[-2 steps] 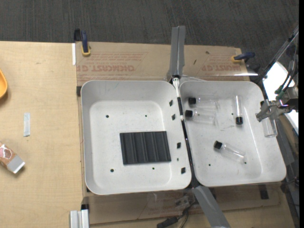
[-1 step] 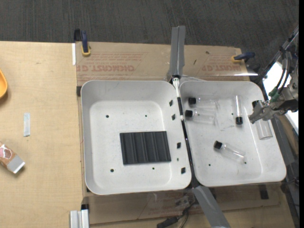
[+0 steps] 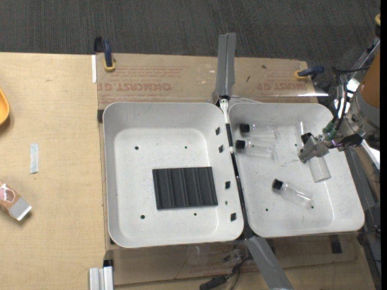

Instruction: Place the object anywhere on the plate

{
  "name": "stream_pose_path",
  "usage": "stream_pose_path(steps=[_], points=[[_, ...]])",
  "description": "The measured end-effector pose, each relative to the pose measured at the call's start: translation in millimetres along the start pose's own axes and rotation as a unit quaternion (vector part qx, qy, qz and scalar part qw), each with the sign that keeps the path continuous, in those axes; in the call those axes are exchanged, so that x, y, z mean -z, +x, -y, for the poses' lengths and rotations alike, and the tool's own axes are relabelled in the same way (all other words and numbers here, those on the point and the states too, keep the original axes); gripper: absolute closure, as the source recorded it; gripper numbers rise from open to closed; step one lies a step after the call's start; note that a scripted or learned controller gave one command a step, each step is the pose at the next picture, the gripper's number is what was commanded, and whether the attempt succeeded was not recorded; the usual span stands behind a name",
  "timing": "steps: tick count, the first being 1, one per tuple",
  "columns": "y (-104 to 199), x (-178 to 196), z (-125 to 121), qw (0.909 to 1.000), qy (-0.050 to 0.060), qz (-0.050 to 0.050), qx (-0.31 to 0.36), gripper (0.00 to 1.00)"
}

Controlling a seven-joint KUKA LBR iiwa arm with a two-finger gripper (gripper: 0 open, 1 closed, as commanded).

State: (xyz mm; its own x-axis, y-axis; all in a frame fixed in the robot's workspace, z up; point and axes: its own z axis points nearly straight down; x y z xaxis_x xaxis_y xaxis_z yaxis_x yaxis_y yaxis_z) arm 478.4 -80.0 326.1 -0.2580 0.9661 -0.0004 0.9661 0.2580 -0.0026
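The objects are clear vials with black caps, all in the right bin (image 3: 338, 219): two vials (image 3: 253, 136) lie close together at its far left, one vial (image 3: 291, 191) lies alone in the middle toward the near side, and another clear vial (image 3: 319, 169) is just beside the gripper (image 3: 307, 150) at the right. The plate (image 3: 184, 187) is the dark ribbed rectangle in the left bin (image 3: 121, 162), well apart from all vials. The gripper is low over the right bin, but I cannot tell if its fingers are open or closed, and I see no vial clearly between them. I think the risks are these: the vials are round and smooth, so one may roll away or slip when it is pinched; they are transparent, so a grasp can easily miss; and the raised wall between the bins may knock a loosely held vial during the carry. The bins stand on a brown board (image 3: 181, 80) held by clamps (image 3: 107, 56), on a light wooden bench (image 3: 48, 101) with small items at the left; dark carpet (image 3: 181, 11) is behind.
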Motion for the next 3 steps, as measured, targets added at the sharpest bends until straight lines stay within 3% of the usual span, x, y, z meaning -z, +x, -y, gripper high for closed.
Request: stream_pose_path(steps=[1, 2, 3], points=[[16, -15, -5, 0.9965, -0.001, 0.0, 0.084, 1.0], [47, -21, -13, 0.9772, -0.001, 0.0, 0.212, 1.0], [104, -30, -28, 0.9643, -0.001, 0.0, 0.265, 1.0]])
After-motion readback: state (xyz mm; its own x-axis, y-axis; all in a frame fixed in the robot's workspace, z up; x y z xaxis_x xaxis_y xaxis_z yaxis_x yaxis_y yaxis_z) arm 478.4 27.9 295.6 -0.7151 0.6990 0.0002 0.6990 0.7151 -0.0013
